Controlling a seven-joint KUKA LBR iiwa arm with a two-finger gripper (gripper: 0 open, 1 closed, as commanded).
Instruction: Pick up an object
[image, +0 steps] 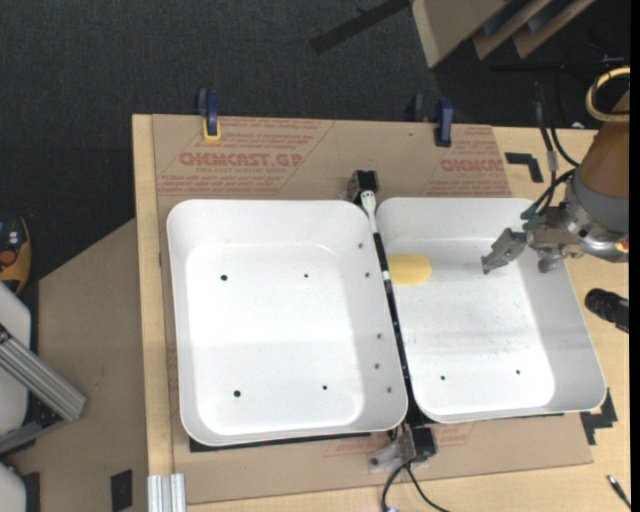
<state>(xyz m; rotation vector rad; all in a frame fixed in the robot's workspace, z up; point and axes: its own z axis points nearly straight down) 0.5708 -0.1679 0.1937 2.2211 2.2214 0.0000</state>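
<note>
A small yellow, rounded object (410, 269) lies in the right bin (560, 390), close to that bin's left wall. My gripper (521, 259) hangs over the right side of the same bin, well to the right of the yellow object and apart from it. Its fingers (497, 259) are spread open and hold nothing. The grey arm with its orange band comes in from the right edge.
The left bin (200, 400) lies beside the right one on a brown board (300, 150), with a black divider strip (385, 290) between them. Blue clamps (209, 104) hold the board's far edge. A black cable runs at the far right.
</note>
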